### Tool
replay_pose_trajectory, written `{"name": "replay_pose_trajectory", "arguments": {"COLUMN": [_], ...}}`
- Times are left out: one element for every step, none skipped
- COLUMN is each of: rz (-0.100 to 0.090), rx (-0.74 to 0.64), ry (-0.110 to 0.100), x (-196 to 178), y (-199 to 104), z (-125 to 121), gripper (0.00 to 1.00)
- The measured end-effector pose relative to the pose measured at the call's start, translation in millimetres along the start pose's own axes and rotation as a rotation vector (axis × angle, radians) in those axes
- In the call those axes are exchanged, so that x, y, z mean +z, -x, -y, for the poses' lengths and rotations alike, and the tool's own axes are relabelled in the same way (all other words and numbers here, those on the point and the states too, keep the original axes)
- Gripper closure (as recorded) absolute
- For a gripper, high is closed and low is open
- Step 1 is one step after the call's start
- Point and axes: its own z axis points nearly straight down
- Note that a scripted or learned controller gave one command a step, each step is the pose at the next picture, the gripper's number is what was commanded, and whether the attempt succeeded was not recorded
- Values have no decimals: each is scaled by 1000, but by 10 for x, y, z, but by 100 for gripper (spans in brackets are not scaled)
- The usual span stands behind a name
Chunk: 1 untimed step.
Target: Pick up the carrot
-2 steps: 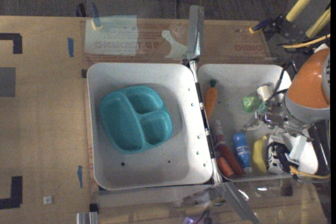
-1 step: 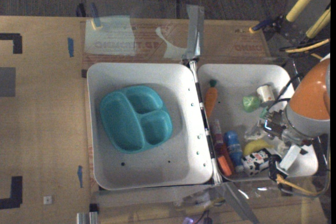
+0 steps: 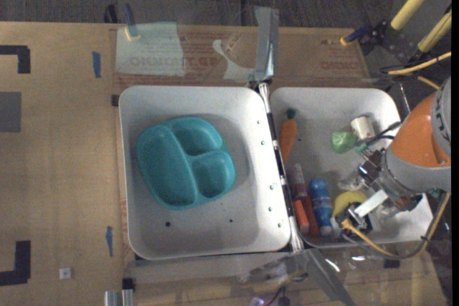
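Arm (image 3: 423, 143), grey with an orange band: one, reaching over the right bin (image 3: 323, 102). Gripper (image 3: 371, 175) sits low over that bin's right half; whether it is apart or together cannot be told.
Bins, white: two, the left bin (image 3: 215, 229) beside the right.
Plate (image 3: 186, 161), teal, three compartments: one, in the left bin.
Carrot (image 3: 287, 138): one, lying along the right bin's left wall, green top toward the far rim, well apart from the gripper.
Bottle (image 3: 320, 203), blue: one.
Yellow item (image 3: 348, 198): one.
Green lump (image 3: 343, 141): one.

Soft, even light from above. White bin (image 3: 215, 226) runs bright, teal plate (image 3: 185, 161) drops a faint shadow toward four o'clock. Arm (image 3: 423, 143) at three o'clock looks blurry.
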Motion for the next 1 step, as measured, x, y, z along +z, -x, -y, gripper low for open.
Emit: {"name": "replay_pose_trajectory", "arguments": {"rz": [6], "rx": [308], "ry": [0], "x": [-336], "y": [-22], "z": [53], "gripper": [0]}}
